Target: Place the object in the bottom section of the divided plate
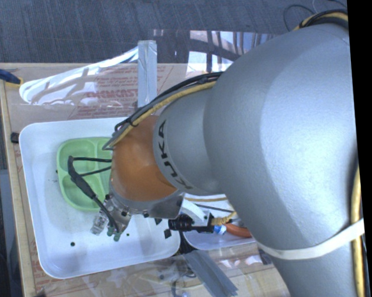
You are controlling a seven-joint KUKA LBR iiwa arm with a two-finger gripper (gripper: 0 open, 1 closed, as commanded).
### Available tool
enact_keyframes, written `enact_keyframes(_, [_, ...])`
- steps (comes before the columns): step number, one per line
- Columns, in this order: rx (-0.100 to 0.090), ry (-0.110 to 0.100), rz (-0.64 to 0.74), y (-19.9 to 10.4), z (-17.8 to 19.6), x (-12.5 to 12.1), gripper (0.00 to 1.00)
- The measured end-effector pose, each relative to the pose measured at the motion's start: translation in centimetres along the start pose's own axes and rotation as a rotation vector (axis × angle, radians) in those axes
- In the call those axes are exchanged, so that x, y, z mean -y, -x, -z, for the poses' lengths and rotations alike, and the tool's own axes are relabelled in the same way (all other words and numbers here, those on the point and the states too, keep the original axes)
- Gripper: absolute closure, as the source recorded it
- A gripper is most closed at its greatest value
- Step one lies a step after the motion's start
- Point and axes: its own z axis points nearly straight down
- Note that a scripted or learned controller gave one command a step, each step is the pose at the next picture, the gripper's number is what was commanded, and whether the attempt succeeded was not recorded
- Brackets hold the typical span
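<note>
At the bench's [119, 281] near edge, a strip of grey tape [212, 280] lies askew across its taped front. Just beyond it, a sliver of the right-hand bin [203, 242] peeks out from under the arm [268, 138], with an orange thing [240, 231] lying in it, mostly hidden.

The arm fills the view's right and middle, and its orange band [139, 167] hangs over the left-hand bin [59, 251]. Below the band, the gripper [112, 226] points down and toward the view's left. It hangs above bare white bin floor, just on the near side of the plate [79, 178]. Whether it is released or clenched cannot be told at this size, and nothing can be made out in its grasp. A small dark speck [73, 244] sits on the bin floor to the view's left of the gripper.

The green divided plate lies flat in the middle of the left-hand bin. Its right side is covered by the arm, and a black cable [88, 162] from the wrist loops across it. Which object is meant for the plate cannot be picked out.

Behind the bin, a clear plastic sheet [78, 86] lies crumpled on the bench, and a blue clamp [4, 75] grips the far left corner. Grey carpet [67, 26] lies beyond.
</note>
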Motion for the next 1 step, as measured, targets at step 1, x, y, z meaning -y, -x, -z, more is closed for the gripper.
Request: enact_keyframes(1, [0.006,0.004,0.212,9.95,9.27,3.27,1.0])
